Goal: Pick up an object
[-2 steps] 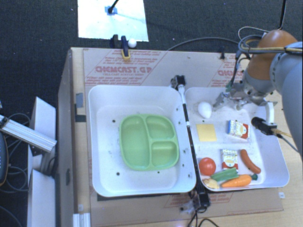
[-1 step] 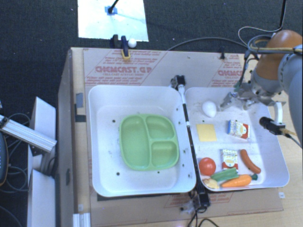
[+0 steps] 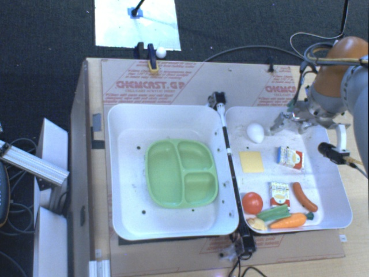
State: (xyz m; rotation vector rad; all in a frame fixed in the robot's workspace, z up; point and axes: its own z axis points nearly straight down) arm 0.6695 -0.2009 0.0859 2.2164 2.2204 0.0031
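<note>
Camera view: egg lies just left of the pincer.

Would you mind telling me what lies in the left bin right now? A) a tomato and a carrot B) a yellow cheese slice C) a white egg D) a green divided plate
D: the green divided plate lies alone in the left bin, while the food items, such as the egg and tomato, lie in the right bin.
</note>
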